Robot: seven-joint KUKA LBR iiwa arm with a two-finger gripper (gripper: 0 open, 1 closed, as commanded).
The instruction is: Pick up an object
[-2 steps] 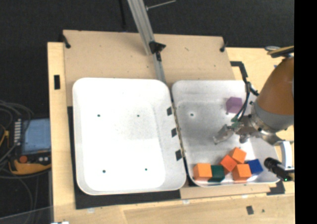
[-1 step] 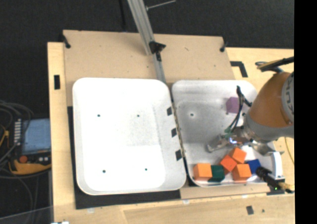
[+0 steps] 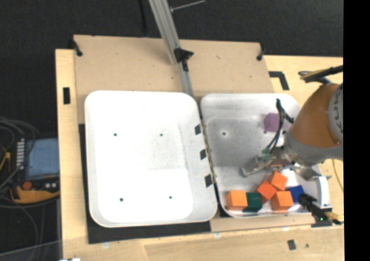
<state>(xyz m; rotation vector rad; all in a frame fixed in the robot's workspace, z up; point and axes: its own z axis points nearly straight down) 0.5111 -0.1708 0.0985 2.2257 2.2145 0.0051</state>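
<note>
In the right bin (image 3: 231, 110), at five o'clock, I'd lower the gripper (image 3: 258, 167), jaws seemingly spread and empty, squarely over the nearest orange block (image 3: 266, 190) among its crowding neighbours.

The pincer (image 3: 260, 167) hangs inside the right bin (image 3: 231, 115). Blocks (image 3: 272, 191) cluster just before it at the near wall; another block (image 3: 271, 121) lies behind it. The left bin (image 3: 139, 156) sits to its left.

Arm (image 3: 315, 133): grey body, wide orange band above wrist, dark cables along it; metallic grey tool (image 3: 261, 166).
</note>
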